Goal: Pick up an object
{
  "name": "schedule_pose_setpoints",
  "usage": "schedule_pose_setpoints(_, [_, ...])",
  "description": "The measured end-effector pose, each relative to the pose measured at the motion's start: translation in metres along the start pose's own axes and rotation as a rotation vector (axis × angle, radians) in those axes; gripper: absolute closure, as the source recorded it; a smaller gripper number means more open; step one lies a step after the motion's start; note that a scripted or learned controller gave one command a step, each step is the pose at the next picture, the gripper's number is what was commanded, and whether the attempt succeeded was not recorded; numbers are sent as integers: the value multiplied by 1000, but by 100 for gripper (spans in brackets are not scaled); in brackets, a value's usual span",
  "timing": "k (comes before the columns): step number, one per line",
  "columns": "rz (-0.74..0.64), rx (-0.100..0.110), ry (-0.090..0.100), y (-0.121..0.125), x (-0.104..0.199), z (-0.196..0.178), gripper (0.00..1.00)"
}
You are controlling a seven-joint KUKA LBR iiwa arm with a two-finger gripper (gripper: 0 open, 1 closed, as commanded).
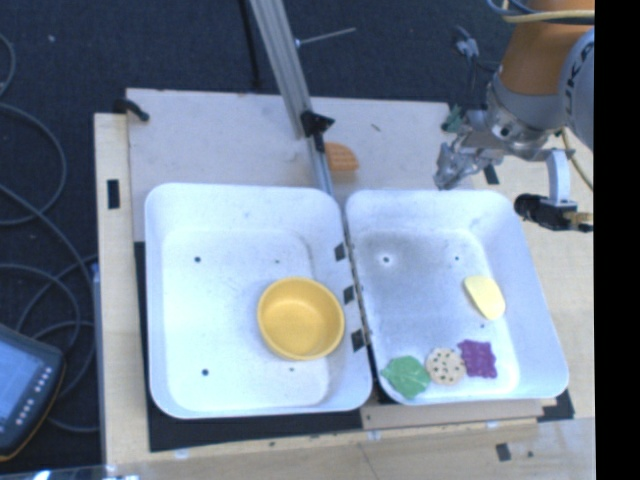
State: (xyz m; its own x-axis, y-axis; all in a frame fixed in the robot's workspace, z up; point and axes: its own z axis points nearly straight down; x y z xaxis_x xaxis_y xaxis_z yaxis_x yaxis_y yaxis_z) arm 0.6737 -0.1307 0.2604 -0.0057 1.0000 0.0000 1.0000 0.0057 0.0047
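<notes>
My gripper (449, 172) hangs over the far rim of the right bin (420, 268), near its back edge, with nothing visible between its fingers. Inside that bin a pale yellow flat piece (485, 296) lies at the right. Along the near edge lie a green leaf-shaped piece (405, 375), a round spotted cookie (445, 366) and a purple piece (478, 359). A yellow bowl (300, 318) sits upright in the left bin (200, 268), near its right wall. All of these objects are well apart from the gripper.
A slanted metal pole (285, 63) rises from the seam between the bins at the back. A small orange object (342, 158) lies on the bench behind the bins. Cables and a tablet (20, 383) lie on the floor at left.
</notes>
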Motion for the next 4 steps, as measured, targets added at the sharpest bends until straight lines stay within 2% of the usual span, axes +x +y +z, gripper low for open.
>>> schedule_pose_setpoints(1, [-1,3,0,-6,48,0,100])
schedule_pose_setpoints(3, [-1,7,0,1,150,25,100])
schedule_pose_setpoints(4, [-3,2,2,6,212,16,100])
